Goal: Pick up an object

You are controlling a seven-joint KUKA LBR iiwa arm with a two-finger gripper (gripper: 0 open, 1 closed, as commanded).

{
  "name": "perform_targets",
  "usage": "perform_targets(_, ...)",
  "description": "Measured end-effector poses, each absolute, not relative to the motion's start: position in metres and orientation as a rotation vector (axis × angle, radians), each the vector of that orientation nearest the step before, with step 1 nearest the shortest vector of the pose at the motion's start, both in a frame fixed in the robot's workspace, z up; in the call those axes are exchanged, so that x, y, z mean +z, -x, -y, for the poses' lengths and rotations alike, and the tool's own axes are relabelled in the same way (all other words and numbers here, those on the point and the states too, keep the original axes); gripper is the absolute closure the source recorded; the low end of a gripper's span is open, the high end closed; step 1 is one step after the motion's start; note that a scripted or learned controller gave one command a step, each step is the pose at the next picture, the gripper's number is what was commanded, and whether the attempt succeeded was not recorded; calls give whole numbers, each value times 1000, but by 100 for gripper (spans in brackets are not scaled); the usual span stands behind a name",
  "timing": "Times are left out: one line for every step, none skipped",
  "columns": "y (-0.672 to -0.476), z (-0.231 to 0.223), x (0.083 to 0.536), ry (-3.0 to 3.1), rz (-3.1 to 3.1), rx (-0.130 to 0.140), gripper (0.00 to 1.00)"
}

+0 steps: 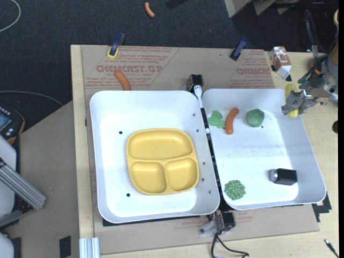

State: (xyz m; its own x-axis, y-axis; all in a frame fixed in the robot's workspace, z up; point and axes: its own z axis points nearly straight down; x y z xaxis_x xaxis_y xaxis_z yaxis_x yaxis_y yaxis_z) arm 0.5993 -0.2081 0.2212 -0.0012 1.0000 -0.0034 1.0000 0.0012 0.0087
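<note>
We see the gripper (294, 104) at the right bin's (301, 144) far right edge; we cannot tell its state. Nothing is picked yet: the slim orange sausage-shaped toy (231, 121) lies near the far left corner, so next comes reaching in.

A glossy yellow plastic tray (161, 160) sits in a smooth white plastic bin (107, 144) atop a matt, cardboard-brown tabletop (161, 63).

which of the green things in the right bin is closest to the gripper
The round green ball in the right bin's far corner sits nearest the gripper. The leafy piece and bumpy one lie further left.
</note>
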Motion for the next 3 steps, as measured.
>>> perform_targets(-600,208,226,-2217,-2219,2,100)
perform_targets(-606,159,230,-2216,-2227,2,100)
perform_targets(-630,103,220,-2214,-2227,4,100)
